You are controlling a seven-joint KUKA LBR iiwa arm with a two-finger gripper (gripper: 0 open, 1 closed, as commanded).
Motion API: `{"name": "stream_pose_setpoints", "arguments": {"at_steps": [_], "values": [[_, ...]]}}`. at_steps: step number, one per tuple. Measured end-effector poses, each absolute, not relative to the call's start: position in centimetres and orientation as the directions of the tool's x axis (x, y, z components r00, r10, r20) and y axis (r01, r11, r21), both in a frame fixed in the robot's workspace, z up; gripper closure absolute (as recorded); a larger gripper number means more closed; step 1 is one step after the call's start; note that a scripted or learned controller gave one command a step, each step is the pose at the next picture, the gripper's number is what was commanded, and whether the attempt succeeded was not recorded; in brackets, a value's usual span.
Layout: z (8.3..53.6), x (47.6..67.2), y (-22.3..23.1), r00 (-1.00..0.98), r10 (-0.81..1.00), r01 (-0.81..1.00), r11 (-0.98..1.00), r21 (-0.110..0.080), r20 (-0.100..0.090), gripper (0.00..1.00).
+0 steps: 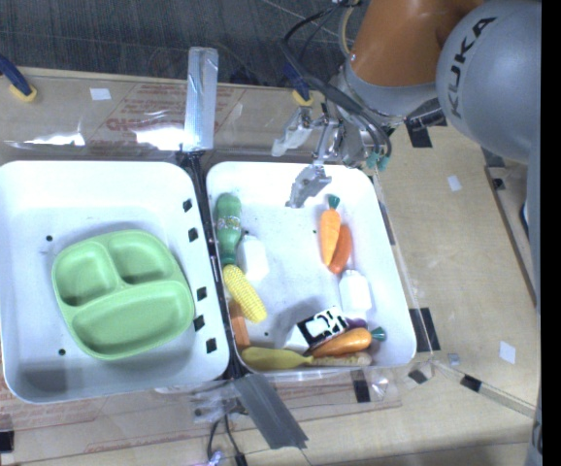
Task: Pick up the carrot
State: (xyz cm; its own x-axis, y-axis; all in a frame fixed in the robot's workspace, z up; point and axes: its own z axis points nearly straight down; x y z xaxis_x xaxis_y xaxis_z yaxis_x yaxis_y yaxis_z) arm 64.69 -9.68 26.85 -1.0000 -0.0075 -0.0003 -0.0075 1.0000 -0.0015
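Banana (273,358) crowds right bin's (393,260) front edge; gripper (310,184) near back edge, can't tell its opening; I risk missing carrot (330,233), it's offset.

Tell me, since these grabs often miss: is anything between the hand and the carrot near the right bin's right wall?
Nothing visible stands between them. The hand hangs over the right bin near its far edge, and the carrot lies just beyond it on bare floor. A second orange piece presses along the carrot's right side and could crowd a grasp.
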Motion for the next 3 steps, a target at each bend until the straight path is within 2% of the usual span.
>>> {"name": "stream_pose_setpoints", "arguments": {"at_steps": [1, 2, 3], "values": [[16.2, 63.3, -15.6, -0.99, -0.144, -0.144, 0.99, 0.003, 0.008, 0.0], [8.9, 63.0, -21.1, -0.974, -0.228, -0.228, 0.974, 0.003, 0.005, 0.0], [10.4, 63.4, -20.9, -0.972, -0.233, -0.233, 0.972, -0.001, -0.004, 1.0]]}}
